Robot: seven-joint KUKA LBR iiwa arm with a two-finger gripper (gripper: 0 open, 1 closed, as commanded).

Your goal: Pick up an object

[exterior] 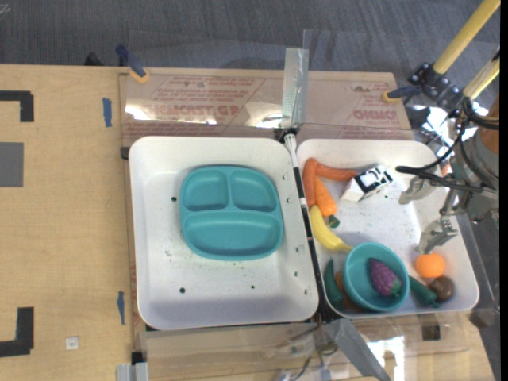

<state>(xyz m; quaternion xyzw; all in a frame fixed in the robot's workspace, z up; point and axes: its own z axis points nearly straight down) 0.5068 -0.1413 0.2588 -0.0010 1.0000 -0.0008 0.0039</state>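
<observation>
a: scanning left to right: left bin (151,292) holds a teal divided plate (231,212), three compartments, flat, roughly centred. a few dark specks on the bin floor around it.

b: and the right bin?

a: right bin (373,151) is crowded. along its left wall: two orange carrots (321,187), one pointing right toward a small black-and-white object (368,182) that i can't identify. yellow banana (325,228) just below the carrots, curving toward the teal bowl (375,276). purple grape bunch (385,277) sits inside the bowl. something dark green (332,286) is tucked under the bowl's left side, mostly hidden.

b: gripper?

a: gripper (435,235) is at the bin's right side, just above an orange fruit (430,266). fingers look metallic and thin, lost against the white floor; can't tell how far apart they are. nothing visibly between them. arm body is cut off at the frame's right edge.

b: anything else near it?

a: brown round item (443,289) just below right of the orange, touching a green piece (423,290) by the bowl. both partly hidden.
</observation>
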